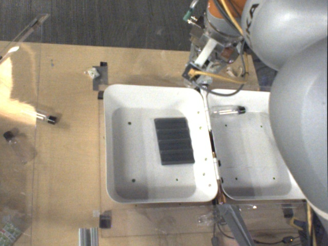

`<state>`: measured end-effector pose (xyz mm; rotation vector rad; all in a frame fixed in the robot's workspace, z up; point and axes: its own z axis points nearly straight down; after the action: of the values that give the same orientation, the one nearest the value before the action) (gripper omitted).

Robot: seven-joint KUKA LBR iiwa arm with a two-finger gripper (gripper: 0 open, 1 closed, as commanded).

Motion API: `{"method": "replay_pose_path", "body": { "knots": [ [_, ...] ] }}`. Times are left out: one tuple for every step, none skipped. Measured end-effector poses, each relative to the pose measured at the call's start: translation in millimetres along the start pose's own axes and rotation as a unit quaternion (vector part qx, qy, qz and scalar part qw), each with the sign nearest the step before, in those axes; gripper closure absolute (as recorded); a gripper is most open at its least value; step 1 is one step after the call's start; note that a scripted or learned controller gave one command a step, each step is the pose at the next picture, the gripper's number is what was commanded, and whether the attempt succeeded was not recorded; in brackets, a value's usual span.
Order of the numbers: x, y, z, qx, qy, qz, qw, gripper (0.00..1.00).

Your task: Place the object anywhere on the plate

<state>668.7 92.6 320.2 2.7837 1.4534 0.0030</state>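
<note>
two white bins point(115, 152), one dark ridged plate point(174, 140), one marker point(229, 110)

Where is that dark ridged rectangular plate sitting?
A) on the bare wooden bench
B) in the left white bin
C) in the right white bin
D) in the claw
B: the dark ridged rectangular plate lies flat on the floor of the left white bin, near its middle.

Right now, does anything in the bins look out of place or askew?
The dark ridged plate sits slightly skewed in the left bin. A small clear pen-like object lies in the right bin, not on the plate.
</note>
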Motion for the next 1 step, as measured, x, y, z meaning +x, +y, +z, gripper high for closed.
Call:
{"method": "replay_pose_path", "body": {
  "knots": [
    [32.3,-38.2,85.8,0.002,-0.001,0.044,0.9990,1.00]
  ]
}}
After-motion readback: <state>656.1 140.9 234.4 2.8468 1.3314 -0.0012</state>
